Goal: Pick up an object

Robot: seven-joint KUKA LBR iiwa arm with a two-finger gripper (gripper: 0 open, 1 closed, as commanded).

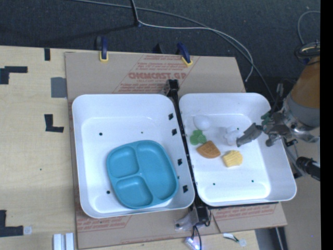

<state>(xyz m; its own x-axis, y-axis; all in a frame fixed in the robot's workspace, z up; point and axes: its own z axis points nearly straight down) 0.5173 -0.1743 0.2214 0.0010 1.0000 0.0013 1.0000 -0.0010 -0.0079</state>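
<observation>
In the right bin, a small cluster of objects lies toward the wall shared with the left bin: a green piece, an orange-brown wedge just beside and below it, a yellow block a little to the right of the wedge, a white rounded item above the green piece, and a pale, clear-looking object that is hard to make out against the white floor. The arm reaches in over the bin's right rim, and its end effector hangs with one dark finger slanting down toward the pale object and the yellow block; nothing is visibly between the fingers, and whether they stand wide or narrow cannot be told from this slanted view. The left bin carries a blue divided plate, well apart from the arm. Both bins sit on a cardboard sheet clamped to the worktop. The step in hand appears to be the approach: the arm is positioned over the cluster, but no object has been grasped or lifted. The nearest candidates are the pale object and the yellow block, both close to the fingertip. The next move probably calls for settling on one of them, centring the fingers on either side of it, descending to the bin floor and closing. The yellow block looks the easier target, standing a little clear of the wedge, whereas the green piece and wedge lie close enough together that the fingers could nudge one while reaching for the other.
</observation>
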